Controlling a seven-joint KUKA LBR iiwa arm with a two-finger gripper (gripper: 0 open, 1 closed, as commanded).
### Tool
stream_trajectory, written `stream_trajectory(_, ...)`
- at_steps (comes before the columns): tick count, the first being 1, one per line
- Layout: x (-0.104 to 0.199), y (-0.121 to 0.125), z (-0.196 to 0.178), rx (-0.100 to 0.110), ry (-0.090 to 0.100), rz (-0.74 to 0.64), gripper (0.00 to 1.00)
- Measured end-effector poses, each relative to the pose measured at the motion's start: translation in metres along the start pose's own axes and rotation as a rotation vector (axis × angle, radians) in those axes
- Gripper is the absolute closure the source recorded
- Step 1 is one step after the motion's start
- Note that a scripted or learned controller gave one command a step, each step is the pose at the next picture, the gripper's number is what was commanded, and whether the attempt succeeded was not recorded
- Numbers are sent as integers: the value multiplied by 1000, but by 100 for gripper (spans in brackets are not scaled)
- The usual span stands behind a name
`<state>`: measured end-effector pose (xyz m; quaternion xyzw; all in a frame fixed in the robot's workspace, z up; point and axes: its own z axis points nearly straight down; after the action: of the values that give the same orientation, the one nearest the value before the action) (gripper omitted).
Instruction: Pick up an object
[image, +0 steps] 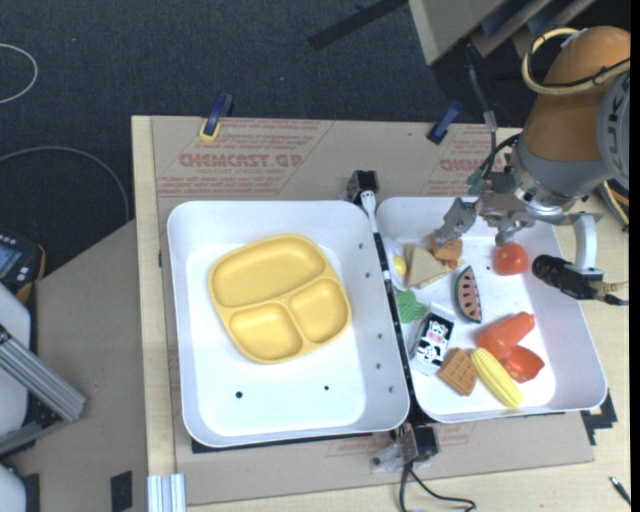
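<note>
The gripper (478, 222) hangs over the far part of the right bin (585, 345), its grey fingers spread a little and pointing down-left; one finger (455, 222) sits right above a small brown toy (447, 248), but nothing is visibly clamped between the fingers, so the hand looks part-open and not holding anything. The toys crowd the right bin: a tan sandwich slice (428, 266) just beside the brown toy, a yellow piece (399, 266) against the bin's left wall, a green leaf (410, 304) below it, and a watermelon slice (467, 293) near the middle. A red tomato (510, 259) lies just right of the gripper. Toward the near edge sit a black-and-white carton (433, 340), a waffle (459, 371), a yellow corn cob (496, 376) and an orange-red pepper (514, 338), packed close, the corn touching the pepper. Open white floor remains along the right bin's right side and its far left corner. The left bin (200, 380) holds a yellow divided plate (278, 297) set toward its far side, with bare floor around it, widest along the near edge. The two bins meet along a black strip (390, 320).
</note>
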<state>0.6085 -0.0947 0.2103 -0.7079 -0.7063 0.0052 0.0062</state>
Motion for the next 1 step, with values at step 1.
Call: stream_trajectory(1, 0, 2, -9, -15, -1, -2, 0)
